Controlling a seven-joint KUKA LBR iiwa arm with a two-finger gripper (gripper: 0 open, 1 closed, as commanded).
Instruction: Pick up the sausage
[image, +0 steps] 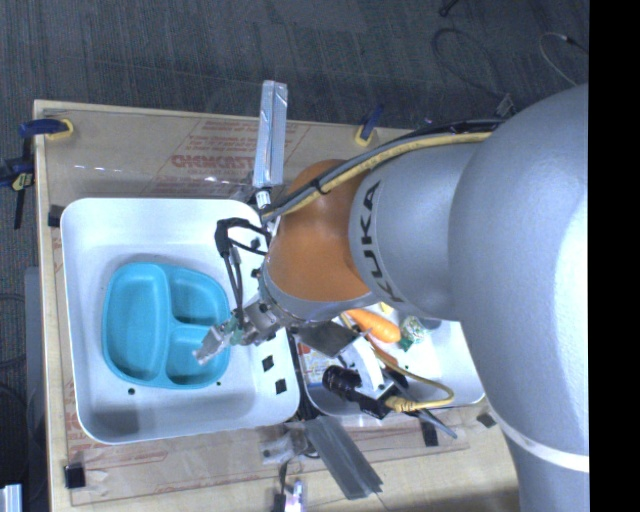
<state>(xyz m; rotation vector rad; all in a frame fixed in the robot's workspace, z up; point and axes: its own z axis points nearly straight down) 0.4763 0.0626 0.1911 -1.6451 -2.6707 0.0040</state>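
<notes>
My gripper (214, 344) hangs low over the left bin (84, 300), at the right edge of the blue divided tray (140, 320) lying in that bin. It sits above the tray's lower right compartment. The big grey arm with its orange band (310, 250) reaches in from the right and hides most of the right bin (462, 352). Nothing can be made out at the gripper's tip against the blue tray.
An orange carrot (374, 324) with a green top lies in the right bin beside a white item (345, 362). Black cable and a connector (345, 382) hang over that bin's near part. A metal post (270, 135) stands behind the bins.
</notes>
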